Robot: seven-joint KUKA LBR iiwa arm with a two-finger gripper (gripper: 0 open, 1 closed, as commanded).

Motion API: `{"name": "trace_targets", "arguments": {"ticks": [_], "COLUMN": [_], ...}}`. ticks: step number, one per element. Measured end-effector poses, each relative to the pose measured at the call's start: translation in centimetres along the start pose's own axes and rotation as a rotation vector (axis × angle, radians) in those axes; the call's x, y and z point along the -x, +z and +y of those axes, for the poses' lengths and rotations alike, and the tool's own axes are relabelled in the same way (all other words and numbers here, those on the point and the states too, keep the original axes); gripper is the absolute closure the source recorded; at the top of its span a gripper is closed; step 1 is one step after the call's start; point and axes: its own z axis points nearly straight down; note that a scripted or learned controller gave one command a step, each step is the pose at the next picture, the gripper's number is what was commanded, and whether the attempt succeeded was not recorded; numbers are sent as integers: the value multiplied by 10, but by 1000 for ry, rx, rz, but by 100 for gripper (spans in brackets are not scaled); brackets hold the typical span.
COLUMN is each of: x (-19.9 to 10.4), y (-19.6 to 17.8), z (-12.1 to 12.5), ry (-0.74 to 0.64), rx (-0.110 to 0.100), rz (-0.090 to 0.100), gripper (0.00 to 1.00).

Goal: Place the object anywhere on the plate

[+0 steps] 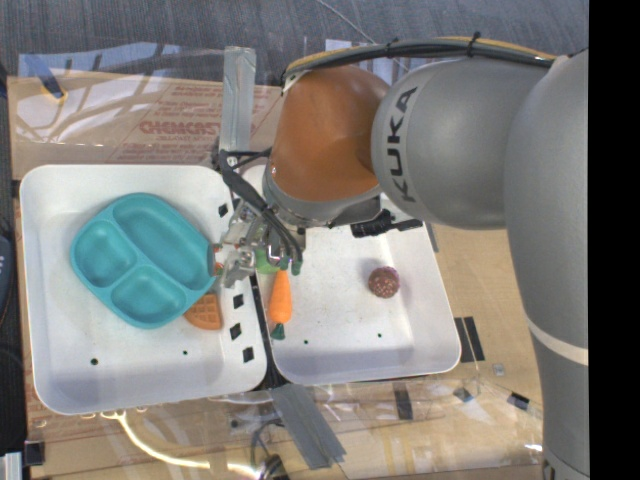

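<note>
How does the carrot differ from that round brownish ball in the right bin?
The carrot is long, orange and green-topped; the ball is round and dark reddish-brown. The carrot lies at the right bin's left edge beneath the end effector; the ball sits apart, further right. Both lie in that bin.

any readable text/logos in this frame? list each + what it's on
"KUKA": dark letters running up the grey arm, just right of its orange band.
"CHEMCAS...": red print on the cardboard sheet behind the left bin; the word's end is cut off by the grey tape strip, and the fainter red lines around it are too blurred to read.
Nothing legible on the teal plate, the carrot or the bins.
</note>
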Motion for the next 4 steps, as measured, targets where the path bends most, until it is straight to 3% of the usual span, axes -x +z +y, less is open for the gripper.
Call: {"name": "trace_targets", "arguments": {"ticks": [1,2,3,4], "x": [24,-14,-2,25], "y": [0,0,-130,-92], "z": [60,-10,42,97], "ry": [-162,-384,-798,-1085], "rx": [3,1,1,3], "rz": [-4,0,-13,-6], "gripper": [100,100,100,100]}}
